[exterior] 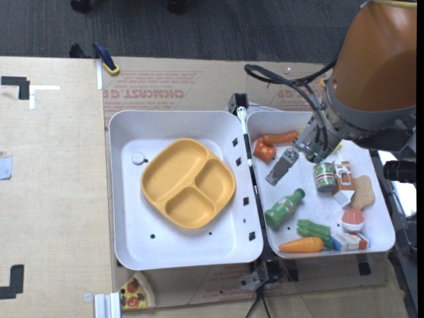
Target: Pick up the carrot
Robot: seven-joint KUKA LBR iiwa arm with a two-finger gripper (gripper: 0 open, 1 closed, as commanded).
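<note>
Hanging over the right-hand bin [381, 197], my tool [283, 165] points down and to the left above the bin's bare floor, just below a small orange toy [264, 151] near the top left corner; whether it is spread or pressed together I cannot tell from this slant, and nothing shows pinched in it. The carrot [301, 245], the thing I am after, lies flat along the near wall of the same bin, its green top [313, 229] bunched just above it, well apart from my tool. A green bottle [283, 208] lies tilted between the two, so I judge my path down will have to skirt it. A small tin [324, 177], a slice of bread [362, 191] and a couple of little cartons [349, 242] crowd the right half, one carton almost touching the carrot's thick end, which leaves little room for a grip there. In the left bin [126, 244] a yellow divided plate [188, 182] sits alone, out of play. The pick, by my reckoning, has not yet begun.
</note>
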